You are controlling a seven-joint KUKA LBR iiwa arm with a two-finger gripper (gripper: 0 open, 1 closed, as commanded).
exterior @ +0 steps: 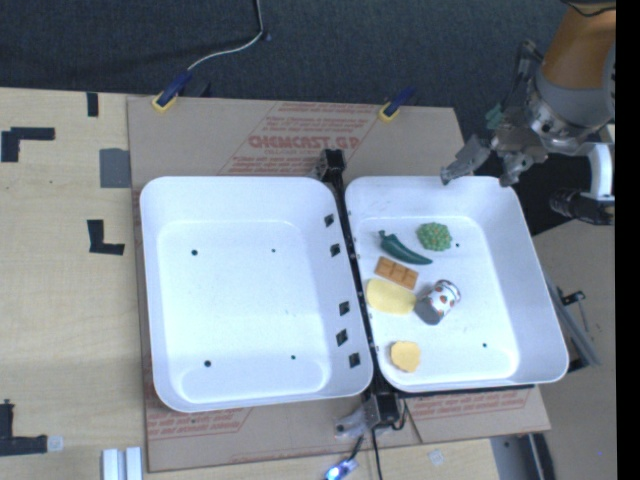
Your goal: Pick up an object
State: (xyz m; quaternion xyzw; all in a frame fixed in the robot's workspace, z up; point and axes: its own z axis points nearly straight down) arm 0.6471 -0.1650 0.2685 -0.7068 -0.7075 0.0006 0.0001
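Below-left of pincer: bumpy green floret (434, 235), smooth green pepper (402, 248), glossy grey-white cup (436, 302)
Pincer (481, 170): fingers spread apart, nothing between them, over right bin (510, 268) far rim

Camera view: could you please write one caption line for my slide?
Gripper open above the far edge of the right bin, which holds a green pepper, broccoli and other small items.

Arm (580, 48) running off top edge, upper part unseen. Grey-silver object (437, 301) staying too small to identify. Bench (60, 268) getting cropped left.
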